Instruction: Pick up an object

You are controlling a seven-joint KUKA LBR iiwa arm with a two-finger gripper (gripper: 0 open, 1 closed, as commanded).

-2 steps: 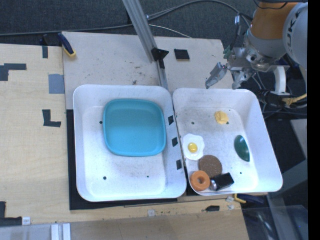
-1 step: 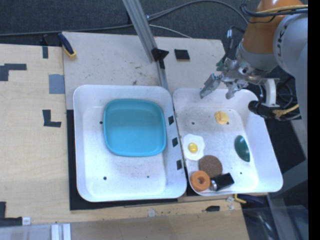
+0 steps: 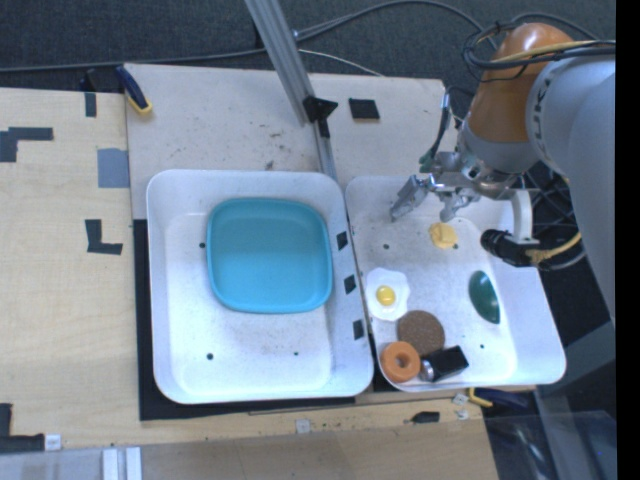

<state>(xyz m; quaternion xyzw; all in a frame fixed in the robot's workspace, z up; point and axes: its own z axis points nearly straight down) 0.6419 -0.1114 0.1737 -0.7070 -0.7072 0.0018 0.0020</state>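
Gripper (image 3: 430, 201): mine, fingers spread, nothing between them, above the right bin's (image 3: 530, 368) far edge. Yellow piece (image 3: 443, 234): just beside, toward the bin's middle. Risk: small and round, it may squirt out as I close.

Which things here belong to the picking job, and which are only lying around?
Job:
claw, open
yellow piece
fried egg toy
brown disc
orange ring
green piece
black item

Lying about:
blue plate
left bin

Robotics lab: bench (image 3: 60, 268), cabling (image 3: 380, 13).
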